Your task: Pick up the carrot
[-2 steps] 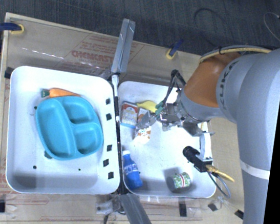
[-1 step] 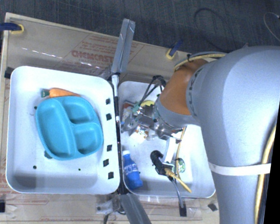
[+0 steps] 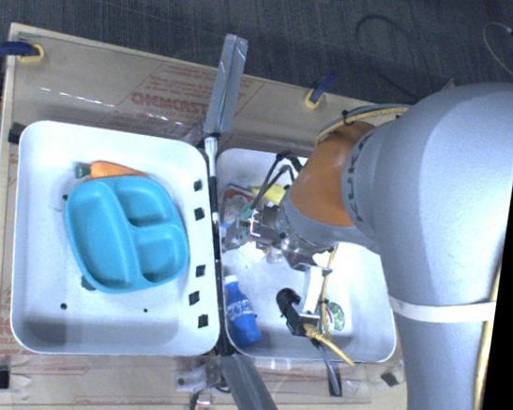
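You're at the approach step: gripper (image 3: 276, 235), jaw state I can't tell, sits over the right bin (image 3: 373, 282); swing to 9 o'clock for the carrot (image 3: 114, 171) behind the blue tray (image 3: 129, 234).

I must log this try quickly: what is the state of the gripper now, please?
Gripper: cannot be told; it sits over the right bin, away from the carrot in the left bin.

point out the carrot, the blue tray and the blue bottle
carrot (image 3: 115, 170): camera view, on its orange body above the tray.
blue tray (image 3: 125, 233): camera view, on its middle ridge.
blue bottle (image 3: 242, 311): camera view, on its body.
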Controlling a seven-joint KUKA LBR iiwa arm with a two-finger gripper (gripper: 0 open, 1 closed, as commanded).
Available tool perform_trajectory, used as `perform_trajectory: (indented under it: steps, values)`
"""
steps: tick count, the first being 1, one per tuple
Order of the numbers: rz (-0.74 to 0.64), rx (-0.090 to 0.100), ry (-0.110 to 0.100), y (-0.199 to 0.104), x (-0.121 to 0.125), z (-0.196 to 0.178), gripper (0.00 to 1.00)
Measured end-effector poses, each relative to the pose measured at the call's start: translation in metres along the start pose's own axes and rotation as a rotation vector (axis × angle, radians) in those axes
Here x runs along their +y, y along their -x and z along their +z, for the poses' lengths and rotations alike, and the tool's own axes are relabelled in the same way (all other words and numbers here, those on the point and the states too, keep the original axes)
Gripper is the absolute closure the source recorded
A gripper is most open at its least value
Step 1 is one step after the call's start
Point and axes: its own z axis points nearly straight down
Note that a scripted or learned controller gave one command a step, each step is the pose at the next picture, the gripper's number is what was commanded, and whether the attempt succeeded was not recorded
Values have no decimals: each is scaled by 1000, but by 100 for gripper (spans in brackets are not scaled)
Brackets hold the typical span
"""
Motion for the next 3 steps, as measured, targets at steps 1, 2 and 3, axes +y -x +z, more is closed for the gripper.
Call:
perform_trajectory:
  steps: [1,2,3]
  values:
    - [32,15,-21,31,52,-101,0]
    - [-76,15,-20,13,22,1,0]
    - [-320,18,-17,-67,-38,-96,0]
